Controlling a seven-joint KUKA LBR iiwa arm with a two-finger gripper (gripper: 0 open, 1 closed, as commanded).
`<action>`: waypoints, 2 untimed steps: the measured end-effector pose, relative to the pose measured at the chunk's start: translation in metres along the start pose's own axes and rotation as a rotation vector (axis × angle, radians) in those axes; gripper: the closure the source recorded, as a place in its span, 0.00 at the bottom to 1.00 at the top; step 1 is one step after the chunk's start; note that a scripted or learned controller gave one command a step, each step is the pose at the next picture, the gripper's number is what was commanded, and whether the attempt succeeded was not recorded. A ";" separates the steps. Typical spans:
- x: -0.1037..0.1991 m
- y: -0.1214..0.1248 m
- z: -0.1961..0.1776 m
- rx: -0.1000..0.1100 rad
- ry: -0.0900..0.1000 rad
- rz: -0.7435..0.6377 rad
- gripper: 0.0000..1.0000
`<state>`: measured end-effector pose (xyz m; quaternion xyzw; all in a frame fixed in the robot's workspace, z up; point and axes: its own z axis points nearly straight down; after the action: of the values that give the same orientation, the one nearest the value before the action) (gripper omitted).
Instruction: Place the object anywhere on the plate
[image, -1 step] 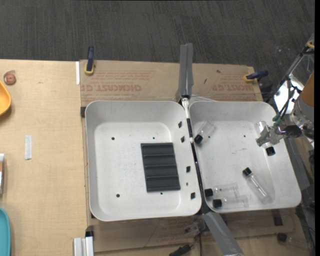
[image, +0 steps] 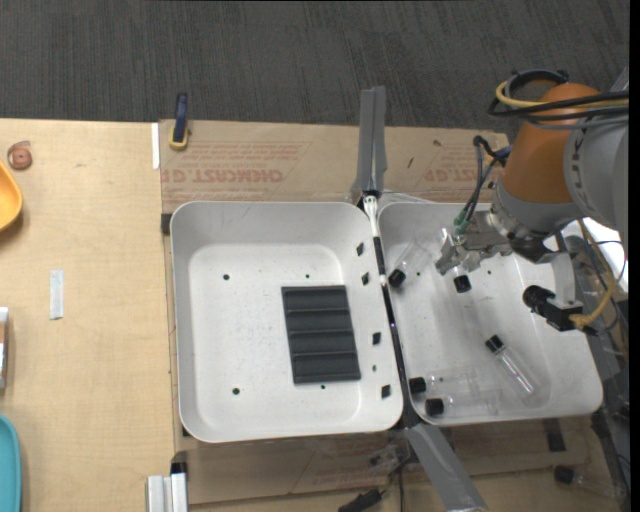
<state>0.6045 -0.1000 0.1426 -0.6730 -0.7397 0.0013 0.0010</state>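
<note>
A black ribbed rectangular plate (image: 320, 335) lies flat in the middle of the left bin (image: 200, 300). My gripper (image: 453, 258) hangs low over the upper left part of the right bin (image: 570, 400), well to the right of the plate. A small black piece (image: 461, 284) lies on the bin floor just below the gripper; whether they touch is unclear. Another small black piece (image: 396, 278) sits near the divider between the bins. Nothing shows on the plate.
A clear tube with a black cap (image: 508, 364) lies in the right bin's lower middle. Two small black bits (image: 418, 383) (image: 435, 406) and a clear item (image: 470, 385) sit near its lower left corner. The raised divider (image: 382, 290) separates the bins.
</note>
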 end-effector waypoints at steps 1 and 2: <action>0.085 -0.009 -0.048 -0.001 -0.001 0.206 1.00; 0.157 -0.090 -0.050 0.002 -0.001 0.206 1.00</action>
<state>0.5001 0.0477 0.1933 -0.7456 -0.6664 0.0023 0.0010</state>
